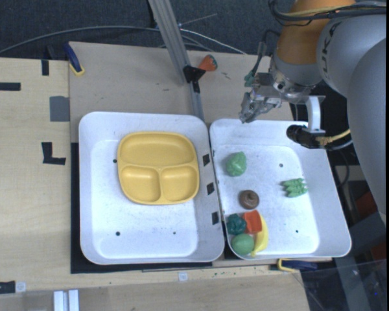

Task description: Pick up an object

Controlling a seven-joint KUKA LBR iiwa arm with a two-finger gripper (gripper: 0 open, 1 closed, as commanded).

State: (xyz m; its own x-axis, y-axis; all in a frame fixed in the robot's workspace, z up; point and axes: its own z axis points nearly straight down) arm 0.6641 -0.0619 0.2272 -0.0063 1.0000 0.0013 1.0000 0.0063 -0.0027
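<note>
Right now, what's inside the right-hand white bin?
The right bin holds a light green lump, a brown round piece, a small green leafy item and a corner pile of teal, orange, yellow and green pieces. Whatever lies under that pile is covered.

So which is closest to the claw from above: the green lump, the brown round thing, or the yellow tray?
From the gripper, at the right bin's far edge:
1. Green lump, right bin, far part.
2. Brown round thing, right bin, middle.
3. Yellow tray, left bin.

Counts on the bench
Two white bins (pixel 91 173) (pixel 324 193), one yellow divided plate (pixel 159 167), seven small items, four green, lower right.
</note>
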